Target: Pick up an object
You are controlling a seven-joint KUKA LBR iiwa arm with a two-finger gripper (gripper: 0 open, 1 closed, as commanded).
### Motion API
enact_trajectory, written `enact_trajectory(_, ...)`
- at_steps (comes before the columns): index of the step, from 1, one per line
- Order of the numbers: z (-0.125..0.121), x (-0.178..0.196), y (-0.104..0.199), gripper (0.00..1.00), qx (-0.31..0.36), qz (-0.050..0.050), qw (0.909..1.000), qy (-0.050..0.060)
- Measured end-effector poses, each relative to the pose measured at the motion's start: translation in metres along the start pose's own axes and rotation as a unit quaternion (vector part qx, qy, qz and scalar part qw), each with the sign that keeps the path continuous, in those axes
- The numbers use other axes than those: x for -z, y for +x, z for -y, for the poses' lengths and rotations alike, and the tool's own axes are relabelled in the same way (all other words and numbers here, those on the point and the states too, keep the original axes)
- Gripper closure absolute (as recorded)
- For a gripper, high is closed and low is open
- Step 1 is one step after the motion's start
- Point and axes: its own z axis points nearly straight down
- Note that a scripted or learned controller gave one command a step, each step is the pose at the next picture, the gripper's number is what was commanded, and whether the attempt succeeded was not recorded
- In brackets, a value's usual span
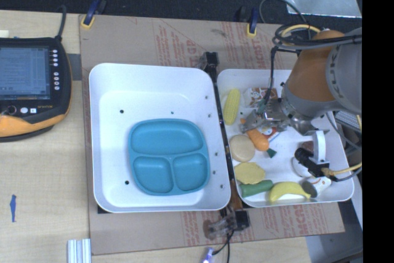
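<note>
The right bin [345, 194] holds several toy foods: a corn cob [231, 106] at its left wall, an orange carrot [258, 139], a beige round piece [242, 148], a yellow piece [250, 173], a green piece [255, 188] and a banana [287, 192] by the near wall. My gripper [266, 115] is low in this bin, just above the carrot and right of the corn. The wrist hides the fingers. A printed packet [255, 94] lies behind it.
The left bin [108, 132] holds a blue divided plate [167, 156]. A tablet controller [31, 86] lies on the bench at the far left. Clamps sit at the board's far edge and between the bins.
</note>
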Motion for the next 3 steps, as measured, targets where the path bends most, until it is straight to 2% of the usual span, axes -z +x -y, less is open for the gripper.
enact_trajectory(1,0.017,0.002,0.011,0.00,-0.001,0.000,1.0000,0.002)
enact_trajectory(2,0.037,-0.002,0.008,0.00,-0.001,-0.001,1.0000,0.003)
enact_trajectory(3,0.029,-0.004,0.011,0.00,0.000,-0.002,1.0000,0.005)
